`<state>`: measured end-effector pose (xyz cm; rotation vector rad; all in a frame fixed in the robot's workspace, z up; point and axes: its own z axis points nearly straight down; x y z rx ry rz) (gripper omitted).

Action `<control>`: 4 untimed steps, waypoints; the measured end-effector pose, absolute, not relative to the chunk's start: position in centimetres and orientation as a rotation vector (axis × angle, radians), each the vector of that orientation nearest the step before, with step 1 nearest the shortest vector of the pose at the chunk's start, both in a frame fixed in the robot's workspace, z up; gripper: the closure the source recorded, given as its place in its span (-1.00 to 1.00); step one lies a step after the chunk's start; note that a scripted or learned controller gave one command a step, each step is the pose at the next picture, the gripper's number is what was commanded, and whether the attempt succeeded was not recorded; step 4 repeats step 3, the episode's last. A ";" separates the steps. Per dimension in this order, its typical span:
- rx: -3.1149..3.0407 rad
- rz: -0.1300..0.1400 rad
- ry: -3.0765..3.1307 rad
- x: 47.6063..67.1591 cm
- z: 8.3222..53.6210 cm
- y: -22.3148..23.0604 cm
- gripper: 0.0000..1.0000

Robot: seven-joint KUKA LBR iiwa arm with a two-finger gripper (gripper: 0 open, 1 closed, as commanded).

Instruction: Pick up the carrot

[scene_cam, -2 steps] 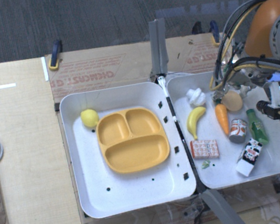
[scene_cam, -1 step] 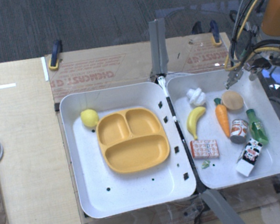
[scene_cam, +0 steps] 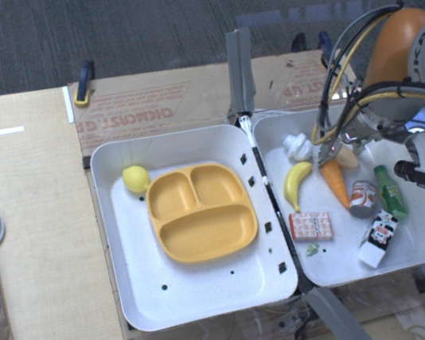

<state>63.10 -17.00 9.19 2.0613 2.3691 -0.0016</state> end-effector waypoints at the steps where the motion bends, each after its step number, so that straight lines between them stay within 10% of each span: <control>1: 1.904 -0.001 2.497 58.4 9.2 -15.0 -1.00; 2: 1.908 -0.001 2.492 58.4 10.2 -15.1 1.00; 3: 2.087 -0.004 2.347 56.6 26.0 -14.7 1.00; 4: 2.087 -0.004 2.347 56.6 26.0 -14.7 1.00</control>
